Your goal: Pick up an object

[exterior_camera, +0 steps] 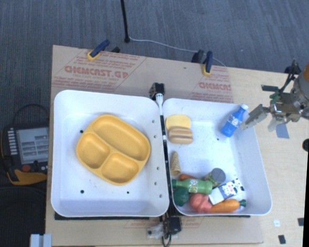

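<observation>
Camera view: we see the gripper at the right bin's upper right edge, fingers spread open and holding nothing. The blue bottle lies just left of it inside that bin. A bun sits at the bin's upper left, toys crowd its lower end. The left bin carries a yellow tray.
</observation>
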Controlling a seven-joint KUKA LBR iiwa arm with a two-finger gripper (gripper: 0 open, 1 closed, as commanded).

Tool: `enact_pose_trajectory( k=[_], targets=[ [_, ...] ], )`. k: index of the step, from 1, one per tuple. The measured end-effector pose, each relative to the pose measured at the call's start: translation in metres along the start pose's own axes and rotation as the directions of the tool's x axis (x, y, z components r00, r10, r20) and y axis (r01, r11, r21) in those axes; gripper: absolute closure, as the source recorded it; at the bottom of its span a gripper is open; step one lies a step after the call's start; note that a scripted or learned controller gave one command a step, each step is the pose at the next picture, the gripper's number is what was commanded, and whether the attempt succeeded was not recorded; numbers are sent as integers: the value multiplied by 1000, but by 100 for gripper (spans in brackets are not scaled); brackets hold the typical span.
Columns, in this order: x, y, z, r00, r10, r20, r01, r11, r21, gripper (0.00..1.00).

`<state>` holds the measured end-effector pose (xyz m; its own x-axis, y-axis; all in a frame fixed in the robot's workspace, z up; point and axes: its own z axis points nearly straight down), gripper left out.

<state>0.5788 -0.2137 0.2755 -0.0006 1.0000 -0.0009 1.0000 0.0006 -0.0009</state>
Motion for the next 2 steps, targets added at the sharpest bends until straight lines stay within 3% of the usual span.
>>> enact_pose_trajectory(
  k=[1,2],
  targets=[
    [7,73,92,1000,-1,0,1,1000,1,0],
    [0,87,179,1000,-5,-16,5,1000,6,0]
  ],
)
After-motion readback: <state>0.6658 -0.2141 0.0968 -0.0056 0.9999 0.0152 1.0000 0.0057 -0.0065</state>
